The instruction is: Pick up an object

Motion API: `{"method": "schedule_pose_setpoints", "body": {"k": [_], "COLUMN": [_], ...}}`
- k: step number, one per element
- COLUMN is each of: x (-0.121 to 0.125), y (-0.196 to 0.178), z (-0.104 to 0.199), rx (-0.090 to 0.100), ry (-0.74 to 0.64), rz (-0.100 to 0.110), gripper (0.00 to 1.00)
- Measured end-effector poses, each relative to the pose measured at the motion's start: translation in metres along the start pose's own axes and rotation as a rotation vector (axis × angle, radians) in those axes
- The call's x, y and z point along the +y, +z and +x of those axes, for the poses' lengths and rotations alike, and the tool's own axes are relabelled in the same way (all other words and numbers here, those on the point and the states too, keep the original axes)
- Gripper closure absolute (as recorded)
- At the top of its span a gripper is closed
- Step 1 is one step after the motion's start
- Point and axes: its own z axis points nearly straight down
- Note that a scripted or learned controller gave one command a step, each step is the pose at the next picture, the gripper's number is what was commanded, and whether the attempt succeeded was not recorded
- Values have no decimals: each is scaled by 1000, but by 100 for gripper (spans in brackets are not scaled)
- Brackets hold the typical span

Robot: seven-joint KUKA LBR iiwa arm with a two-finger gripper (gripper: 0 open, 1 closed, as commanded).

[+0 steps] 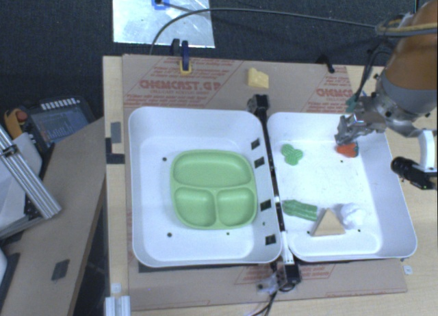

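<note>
My gripper (348,137) hangs low over the back right part of the right bin (383,191), reaching in from the right. A small red-orange object (348,149) lies directly beneath its tip, partly hidden by it. Further left in the same bin rests a small green round object (292,154). Near the front of that bin lie a long green piece (300,208), a tan triangular block (329,224) and a white lumpy object (352,216).
The left bin (147,171) holds a green divided plate (211,189). A black divider strip (267,171) runs between the bins. A yellow block (258,78) sits on the cardboard behind them. A device and a metal rail stand at the far left.
</note>
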Motion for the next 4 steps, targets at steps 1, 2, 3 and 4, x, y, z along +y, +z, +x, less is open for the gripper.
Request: {"method": "schedule_pose_setpoints", "body": {"k": [1, 2, 3, 4], "x": [13, 33, 49, 56], "y": [15, 10, 26, 39], "z": [47, 96, 144, 196], "rx": [0, 2, 1, 2], "ry": [1, -1, -1, -1], "rz": [1, 0, 1, 1], "gripper": [100, 100, 100, 100]}}
